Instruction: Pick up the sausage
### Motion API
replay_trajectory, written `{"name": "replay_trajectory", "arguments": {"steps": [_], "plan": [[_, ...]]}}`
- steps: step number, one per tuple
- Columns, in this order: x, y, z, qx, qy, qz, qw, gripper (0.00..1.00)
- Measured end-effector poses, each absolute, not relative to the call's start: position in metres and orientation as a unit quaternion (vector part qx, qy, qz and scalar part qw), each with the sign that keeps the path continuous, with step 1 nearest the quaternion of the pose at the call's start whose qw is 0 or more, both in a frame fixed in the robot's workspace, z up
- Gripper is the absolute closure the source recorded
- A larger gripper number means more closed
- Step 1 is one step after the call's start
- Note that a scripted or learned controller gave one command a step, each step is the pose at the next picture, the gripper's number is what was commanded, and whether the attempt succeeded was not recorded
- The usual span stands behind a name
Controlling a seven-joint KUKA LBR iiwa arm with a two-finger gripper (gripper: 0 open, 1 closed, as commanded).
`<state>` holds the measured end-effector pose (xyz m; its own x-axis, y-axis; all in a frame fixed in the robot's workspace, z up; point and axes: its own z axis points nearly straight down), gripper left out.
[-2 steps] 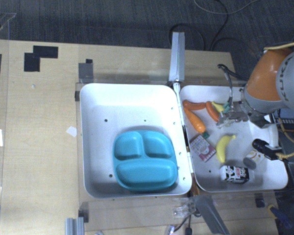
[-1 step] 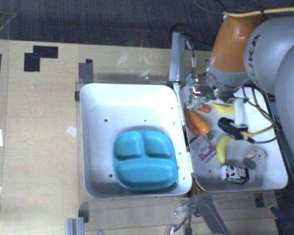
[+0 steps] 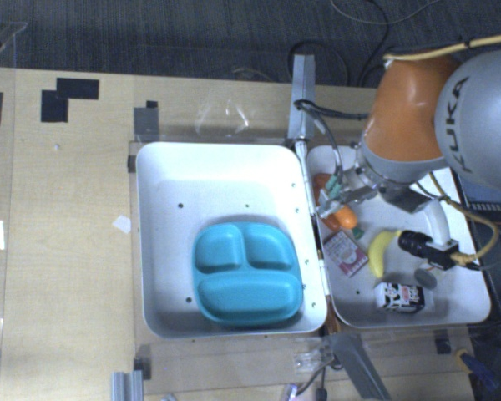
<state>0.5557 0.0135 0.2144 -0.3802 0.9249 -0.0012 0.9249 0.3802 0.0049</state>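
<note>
From above, the gripper reaches into the right bin near its left wall. Just beneath it lies an orange-red piece, perhaps the sausage. A banana lies nearby; a blue tray fills the left bin.

Colours logged: blue divided tray in white left bin. Right of the tray: yellow banana, orange fruit, black-and-white can, maroon-patterned packet. My arm: grey, orange band. Surface: tan wood.
</note>
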Motion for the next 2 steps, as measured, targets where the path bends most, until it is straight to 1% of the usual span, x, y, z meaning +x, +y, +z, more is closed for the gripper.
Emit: {"name": "replay_trajectory", "arguments": {"steps": [1,2], "plan": [[0.542,0.117,0.259,0.561,0.828,0.0027,0.002,1.00],[0.488,0.123,0.239,0.375,0.927,0.0016,0.002,1.00]]}}
